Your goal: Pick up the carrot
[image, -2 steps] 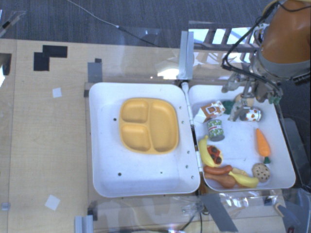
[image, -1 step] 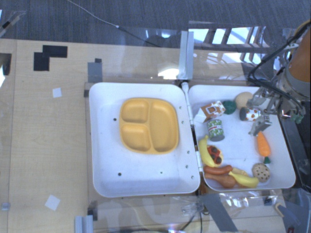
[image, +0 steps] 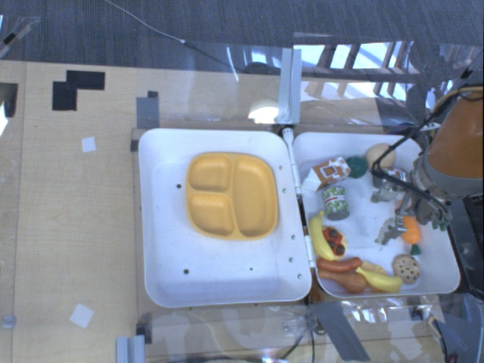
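Observation:
The carrot [image: 412, 231] is a small orange piece with a green end, lying near the right wall of the right bin [image: 446, 282]. My gripper [image: 383, 215] hangs low over that bin, reaching in from the right. Its two silver fingers stand apart, one finger [image: 378, 194] toward the back and the other toward the front. The carrot sits just to the right of the front finger, beside it and not between the two. Nothing shows in the gap between the fingers. The arm's wrist covers the bin's right rear corner.
The right bin also holds a brown carton [image: 330, 171], a can [image: 335, 201], two bananas [image: 325, 237] [image: 382, 279], two sausages [image: 340, 265], a cookie [image: 406, 267] and a beige ball [image: 380, 156]. A yellow divided plate [image: 231, 195] lies in the left bin [image: 162, 278].

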Available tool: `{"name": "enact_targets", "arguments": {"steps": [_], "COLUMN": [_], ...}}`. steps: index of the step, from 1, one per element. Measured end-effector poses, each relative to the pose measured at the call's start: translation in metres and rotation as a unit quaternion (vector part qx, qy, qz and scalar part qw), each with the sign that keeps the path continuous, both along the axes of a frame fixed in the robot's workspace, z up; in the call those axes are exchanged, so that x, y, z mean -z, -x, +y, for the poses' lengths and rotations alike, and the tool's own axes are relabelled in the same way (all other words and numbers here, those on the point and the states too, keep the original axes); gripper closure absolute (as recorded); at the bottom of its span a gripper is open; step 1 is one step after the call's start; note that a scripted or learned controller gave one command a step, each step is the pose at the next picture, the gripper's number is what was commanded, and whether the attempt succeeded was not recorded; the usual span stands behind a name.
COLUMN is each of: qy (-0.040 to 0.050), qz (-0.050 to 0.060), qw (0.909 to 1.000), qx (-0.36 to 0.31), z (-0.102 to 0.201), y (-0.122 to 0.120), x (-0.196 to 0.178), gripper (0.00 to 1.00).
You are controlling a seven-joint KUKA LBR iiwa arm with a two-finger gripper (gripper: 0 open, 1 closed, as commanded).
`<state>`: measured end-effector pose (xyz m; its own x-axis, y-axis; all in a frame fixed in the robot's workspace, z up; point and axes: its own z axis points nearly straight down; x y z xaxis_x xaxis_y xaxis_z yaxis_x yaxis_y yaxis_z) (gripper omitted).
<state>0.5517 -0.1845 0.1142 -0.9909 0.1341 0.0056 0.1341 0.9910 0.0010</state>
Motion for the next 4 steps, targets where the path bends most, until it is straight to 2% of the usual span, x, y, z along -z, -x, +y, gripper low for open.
{"name": "enact_targets", "arguments": {"steps": [1,2,3,4], "qy": [0.0022,0.0034,0.0033,0.0018], "qz": [-0.011,-0.015,-0.011,-0.007], "qw": [0.9997,0.9997,0.9998,0.9792], "qx": [0.021,0.016,-0.015,-0.203], "z": [-0.015,-0.014,-0.021,-0.009], "y": [0.030,0.026,0.013,0.063], "x": [0.024,0.011,-0.057,-0.066], "gripper": [0.00,1.00,1.00,1.00]}}
